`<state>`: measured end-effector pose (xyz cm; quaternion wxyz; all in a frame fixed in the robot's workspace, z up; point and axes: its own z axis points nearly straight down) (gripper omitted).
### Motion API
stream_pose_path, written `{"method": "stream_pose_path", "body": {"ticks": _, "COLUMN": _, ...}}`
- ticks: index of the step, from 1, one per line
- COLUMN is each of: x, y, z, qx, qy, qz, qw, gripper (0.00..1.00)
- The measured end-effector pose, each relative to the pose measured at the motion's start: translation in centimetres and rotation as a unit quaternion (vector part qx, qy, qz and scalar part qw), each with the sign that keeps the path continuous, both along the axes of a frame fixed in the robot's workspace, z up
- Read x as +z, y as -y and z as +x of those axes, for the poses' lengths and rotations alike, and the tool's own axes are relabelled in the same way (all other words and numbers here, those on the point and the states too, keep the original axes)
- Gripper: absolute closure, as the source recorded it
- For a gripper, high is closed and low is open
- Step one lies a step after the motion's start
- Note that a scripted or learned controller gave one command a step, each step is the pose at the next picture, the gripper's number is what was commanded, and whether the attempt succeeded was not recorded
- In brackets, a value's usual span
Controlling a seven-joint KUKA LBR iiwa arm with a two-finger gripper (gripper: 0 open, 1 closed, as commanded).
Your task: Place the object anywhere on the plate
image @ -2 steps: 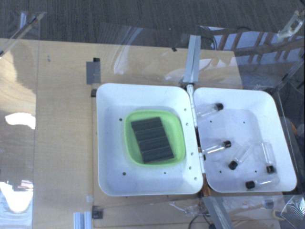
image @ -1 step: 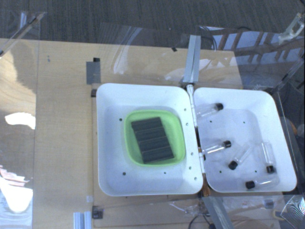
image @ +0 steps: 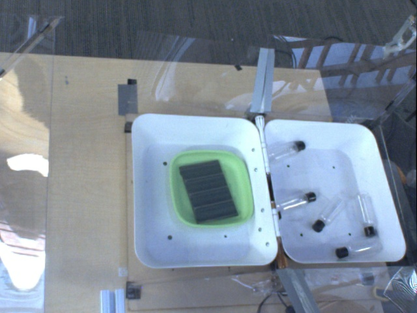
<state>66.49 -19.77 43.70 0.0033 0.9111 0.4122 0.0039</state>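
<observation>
A wooden bench (image: 78, 194) carries two shallow white bins side by side. The left bin (image: 150, 240) holds a green plate (image: 242, 175) with a dark ribbed block (image: 208, 192) lying on it, long axis slanted slightly toward the lower right. The right bin (image: 326, 165) holds five clear tubes with black caps, scattered flat at mixed angles; the nearest tube (image: 294, 203) lies just beside the divider, pointing toward the plate. The plate's rim around the block leaves little bare room.

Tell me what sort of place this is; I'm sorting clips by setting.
Probably a robotics lab test bench: two white bins side by side, clear vials scattered in the right one, a green plate holding a dark ridged block.
</observation>
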Motion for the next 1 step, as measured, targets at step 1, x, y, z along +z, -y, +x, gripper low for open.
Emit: {"method": "stream_pose_path", "body": {"ticks": 1, "x": -0.05, "y": 0.07, "z": -0.54, "qx": -0.004, "qy": -0.001, "qz": 0.0003, "qw": 1.0000, "gripper": 0.00}}
